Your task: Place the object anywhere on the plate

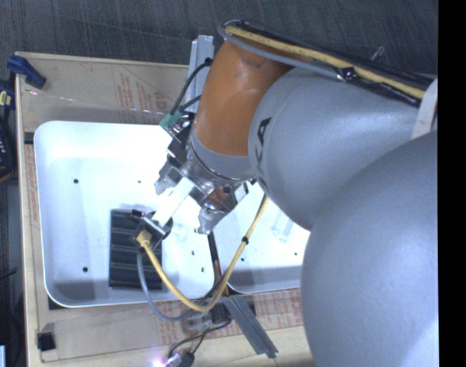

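Note:
My gripper (pixel 181 199) hangs below the orange band of the arm, low over the middle of the left white bin (pixel 65 159). A black ribbed rectangular object (pixel 131 252) lies on the bin floor just to the lower left of the gripper, and its upper right corner meets the gripper's end. I cannot tell whether they touch. The arm's bulk hides the bin floor under the wrist.
The grey arm covers most of the right bin (pixel 275 262), leaving a strip of its floor visible. Yellow and grey cables (pixel 160 277) loop from the wrist over the left bin's front edge. A blue clamp (pixel 25 70) sits at the bench's far left corner.

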You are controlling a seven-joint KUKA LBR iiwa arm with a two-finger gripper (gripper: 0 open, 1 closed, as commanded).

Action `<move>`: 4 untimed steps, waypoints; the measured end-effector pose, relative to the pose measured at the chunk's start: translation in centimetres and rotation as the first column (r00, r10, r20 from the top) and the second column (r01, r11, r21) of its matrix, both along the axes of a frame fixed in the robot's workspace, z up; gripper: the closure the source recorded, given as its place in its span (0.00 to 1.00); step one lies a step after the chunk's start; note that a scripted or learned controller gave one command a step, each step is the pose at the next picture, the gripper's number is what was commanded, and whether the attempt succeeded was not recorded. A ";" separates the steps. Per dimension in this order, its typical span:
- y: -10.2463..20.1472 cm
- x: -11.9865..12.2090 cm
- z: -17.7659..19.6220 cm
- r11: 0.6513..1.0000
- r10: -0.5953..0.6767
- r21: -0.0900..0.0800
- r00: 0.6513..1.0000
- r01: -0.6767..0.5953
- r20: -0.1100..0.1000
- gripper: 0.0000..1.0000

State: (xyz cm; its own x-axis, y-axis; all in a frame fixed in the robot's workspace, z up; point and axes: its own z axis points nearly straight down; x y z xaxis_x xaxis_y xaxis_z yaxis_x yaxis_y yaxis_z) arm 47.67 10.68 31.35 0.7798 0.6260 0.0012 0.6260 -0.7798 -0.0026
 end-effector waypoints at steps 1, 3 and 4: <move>7.0 4.8 5.6 0.967 -0.254 -0.002 0.967 0.254 0.004 0.00; 3.5 6.7 -2.8 0.965 0.264 0.000 0.965 -0.264 -0.007 0.00; 8.1 9.8 -17.1 0.947 0.320 0.000 0.947 -0.320 -0.010 0.00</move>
State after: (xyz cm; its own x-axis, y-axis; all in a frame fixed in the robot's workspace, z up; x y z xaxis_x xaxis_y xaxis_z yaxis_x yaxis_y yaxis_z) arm 57.47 18.80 14.28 0.5384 0.8427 -0.0066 0.8426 -0.5385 -0.0086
